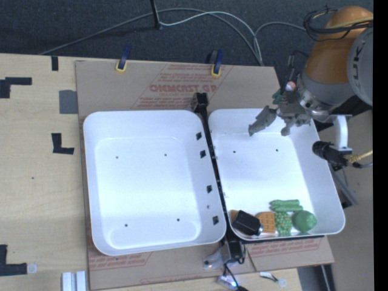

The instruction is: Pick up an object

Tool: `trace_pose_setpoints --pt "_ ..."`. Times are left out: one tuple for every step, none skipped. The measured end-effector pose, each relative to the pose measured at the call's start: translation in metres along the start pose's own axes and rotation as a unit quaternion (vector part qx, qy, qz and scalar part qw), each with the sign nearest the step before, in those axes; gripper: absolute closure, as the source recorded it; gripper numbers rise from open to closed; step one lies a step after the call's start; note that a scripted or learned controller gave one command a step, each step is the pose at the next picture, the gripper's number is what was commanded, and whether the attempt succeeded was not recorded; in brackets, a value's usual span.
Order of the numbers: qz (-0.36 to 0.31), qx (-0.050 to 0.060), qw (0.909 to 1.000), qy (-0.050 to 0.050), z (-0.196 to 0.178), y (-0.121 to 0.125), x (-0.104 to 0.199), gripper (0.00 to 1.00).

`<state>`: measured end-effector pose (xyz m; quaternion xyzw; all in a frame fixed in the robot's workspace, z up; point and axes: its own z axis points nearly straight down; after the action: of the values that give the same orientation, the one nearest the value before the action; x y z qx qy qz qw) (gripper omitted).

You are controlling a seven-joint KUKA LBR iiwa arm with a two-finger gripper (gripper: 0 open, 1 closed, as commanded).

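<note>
While the grey arm [339, 53] with its orange band reached in from the right, its gripper [270, 125] hung over the far part of the right bin [267, 174], close to that bin's back wall. Two grey fingers [259, 122] pointed down and leftward, spread apart with a clear gap between them, and nothing sat in that gap. Beneath them lay only bare white bin floor.

All the objects lay well apart from the gripper, huddled against the near wall of the right bin. A black object [247, 224] rested at the near left corner of that bin, tilted, just beside the divider between the bins. Next to it on its right sat an orange object [265, 221], touching or nearly touching it. A green and yellow piece [282, 222], looking like a corn cob, lay just right of the orange one. A long green object [285, 205] lay just behind those, and a round green object [304, 220] sat at the right end of the cluster, near the bin's near right corner.

Beside it, the left bin [145, 180] stood on a sheet of brown cardboard [176, 86], which two clamps [123, 60] held at its far edge.
</note>
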<state>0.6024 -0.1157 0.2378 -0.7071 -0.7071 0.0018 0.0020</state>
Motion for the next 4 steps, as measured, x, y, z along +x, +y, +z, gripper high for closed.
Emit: trace_pose_setpoints --pt "0.0 -0.002 1.0 0.0 -0.003 0.001 0.0 0.0" --pt "0.0 0.0 1.0 0.0 0.058 -0.006 0.002 0.0" --pt "0.0 0.0 1.0 0.0 0.121 -0.011 0.0 0.0" --pt "0.0 -0.002 1.0 0.0 0.15 -0.011 0.001 0.0"
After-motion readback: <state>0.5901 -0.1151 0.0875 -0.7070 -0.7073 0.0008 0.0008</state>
